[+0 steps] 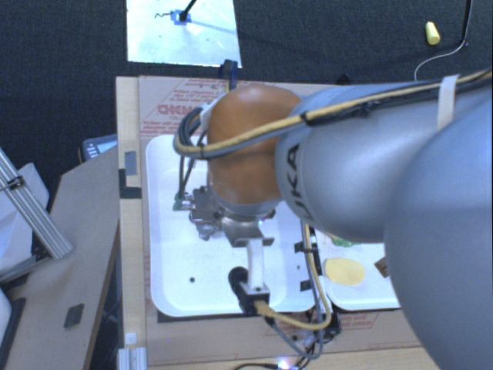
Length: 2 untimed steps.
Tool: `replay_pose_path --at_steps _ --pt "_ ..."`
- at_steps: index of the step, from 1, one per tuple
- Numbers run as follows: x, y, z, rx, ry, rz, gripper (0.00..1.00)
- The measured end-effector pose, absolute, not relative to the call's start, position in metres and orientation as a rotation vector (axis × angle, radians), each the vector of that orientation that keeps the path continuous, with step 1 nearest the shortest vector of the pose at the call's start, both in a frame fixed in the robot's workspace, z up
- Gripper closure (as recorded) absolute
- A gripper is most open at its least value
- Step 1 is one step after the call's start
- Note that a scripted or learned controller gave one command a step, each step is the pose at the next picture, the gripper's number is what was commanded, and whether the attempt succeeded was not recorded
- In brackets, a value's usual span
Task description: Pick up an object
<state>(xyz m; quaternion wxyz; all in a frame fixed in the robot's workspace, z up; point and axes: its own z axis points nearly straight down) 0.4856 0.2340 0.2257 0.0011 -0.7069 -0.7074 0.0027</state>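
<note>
- Nearest the front, the right bin [370, 297] holds a yellow disc [344, 270], a green scrap [340, 243] and a brown piece [381, 266], all lying loose.
- The left bin [169, 237] has just one dark speck [192, 279].
- Above it hangs the gripper [204, 220], tucked under the arm [254, 145]. Clenched or released, I cannot tell.
- Nothing looks lifted, so I judge the pick is yet to be made.
</note>
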Motion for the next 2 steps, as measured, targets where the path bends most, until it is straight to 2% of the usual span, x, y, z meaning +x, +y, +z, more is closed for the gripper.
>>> replay_pose_path --at_steps 1,2 --pt "0.488 0.165 0.441 -2.232 -2.224 -0.030 1.00" --pt "0.486 0.232 0.524 -2.212 -2.234 -0.019 1.00"
